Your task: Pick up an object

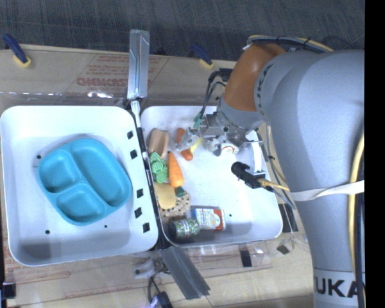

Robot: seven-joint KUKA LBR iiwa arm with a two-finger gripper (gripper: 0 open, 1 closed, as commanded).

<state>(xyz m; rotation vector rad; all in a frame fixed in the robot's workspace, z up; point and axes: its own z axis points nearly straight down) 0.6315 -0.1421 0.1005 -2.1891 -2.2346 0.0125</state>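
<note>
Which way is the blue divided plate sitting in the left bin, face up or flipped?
Face up. The blue divided plate shows its three hollow compartments to the camera, and it lies flat on the floor of the left bin.

A blue divided plate (83,179) is seen lying in the left white bin (25,236), its three compartments turned upward. Two blue clamps (16,49) are fixed along the far edge of the tabletop (64,69). A metal divider (138,63) is set between the bins.
</note>
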